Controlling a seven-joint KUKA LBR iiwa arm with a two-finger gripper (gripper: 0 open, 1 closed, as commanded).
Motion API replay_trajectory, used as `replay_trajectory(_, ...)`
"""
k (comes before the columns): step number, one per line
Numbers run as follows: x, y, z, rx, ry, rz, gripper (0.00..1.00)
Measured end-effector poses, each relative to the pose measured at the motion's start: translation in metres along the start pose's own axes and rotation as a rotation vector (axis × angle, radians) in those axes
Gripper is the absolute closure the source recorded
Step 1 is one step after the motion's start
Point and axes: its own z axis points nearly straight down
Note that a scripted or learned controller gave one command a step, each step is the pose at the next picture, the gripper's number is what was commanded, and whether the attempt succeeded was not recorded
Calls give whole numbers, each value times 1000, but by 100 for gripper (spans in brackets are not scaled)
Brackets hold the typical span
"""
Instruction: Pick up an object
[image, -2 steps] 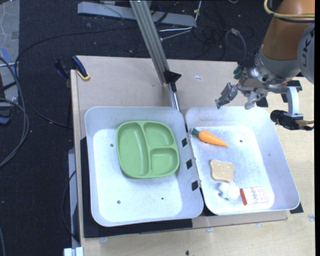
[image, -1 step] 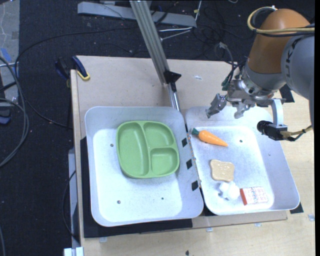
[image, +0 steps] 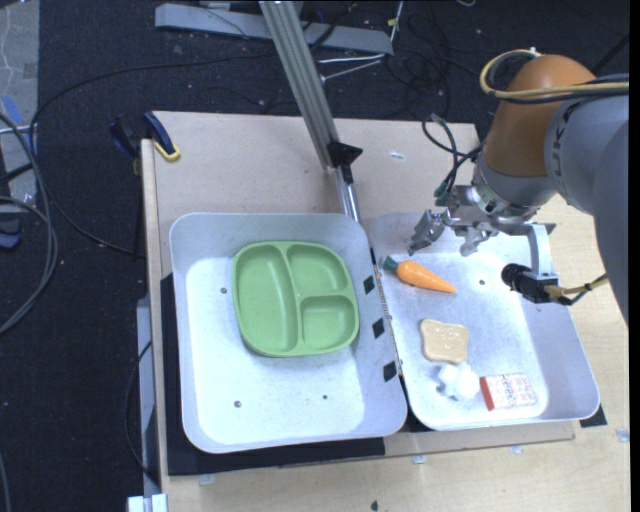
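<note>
Green divided plate (image: 296, 298), orange carrot (image: 424, 277), tan toast slice (image: 444, 341), red-and-white box (image: 510, 391), white bins (image: 200, 400).

Landmark: carrot (image: 425, 277), which lay in the right bin (image: 560, 340) near its far left corner. Gripper (image: 445, 232) hung just behind the carrot, apart from it. Bread slice (image: 444, 341) lay in front of the carrot; crumpled wad (image: 458, 382) and small box (image: 509, 390) lay further forward. Divided plate (image: 296, 298) sat left of the carrot, in the left bin (image: 200, 340).
</note>
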Motion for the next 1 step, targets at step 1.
replay_trajectory(1,6,6,60,0,1,-4,0)
